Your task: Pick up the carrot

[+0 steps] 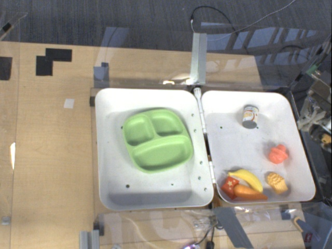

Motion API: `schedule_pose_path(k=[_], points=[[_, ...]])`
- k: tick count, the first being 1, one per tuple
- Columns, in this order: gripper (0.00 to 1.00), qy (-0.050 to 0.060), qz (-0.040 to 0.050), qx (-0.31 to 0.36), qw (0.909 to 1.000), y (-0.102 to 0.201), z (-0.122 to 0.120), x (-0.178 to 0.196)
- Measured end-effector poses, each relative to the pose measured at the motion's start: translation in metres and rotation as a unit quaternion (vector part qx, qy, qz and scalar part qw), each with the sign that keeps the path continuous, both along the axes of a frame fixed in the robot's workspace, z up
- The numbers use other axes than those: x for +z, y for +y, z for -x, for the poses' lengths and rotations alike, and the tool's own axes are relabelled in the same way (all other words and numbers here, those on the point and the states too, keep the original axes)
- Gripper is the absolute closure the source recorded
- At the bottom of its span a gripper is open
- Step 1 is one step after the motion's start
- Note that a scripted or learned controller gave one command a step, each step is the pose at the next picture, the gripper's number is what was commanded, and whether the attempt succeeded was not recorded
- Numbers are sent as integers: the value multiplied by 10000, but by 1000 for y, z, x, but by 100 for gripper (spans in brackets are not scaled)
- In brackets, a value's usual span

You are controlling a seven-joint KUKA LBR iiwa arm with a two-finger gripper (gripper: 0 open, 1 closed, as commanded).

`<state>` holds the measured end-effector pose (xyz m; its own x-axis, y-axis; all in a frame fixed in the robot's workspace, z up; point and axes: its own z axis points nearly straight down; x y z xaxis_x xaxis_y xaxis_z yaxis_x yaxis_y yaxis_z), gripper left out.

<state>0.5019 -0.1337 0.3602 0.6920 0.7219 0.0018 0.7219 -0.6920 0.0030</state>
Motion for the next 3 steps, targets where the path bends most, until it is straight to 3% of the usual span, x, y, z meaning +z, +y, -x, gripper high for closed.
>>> schedule_pose_path(k=[2, 3], points=[[100, -32, 3, 100, 9999, 1, -3, 22], [100, -3, -2, -1491, 9888, -59, -15, 75]])
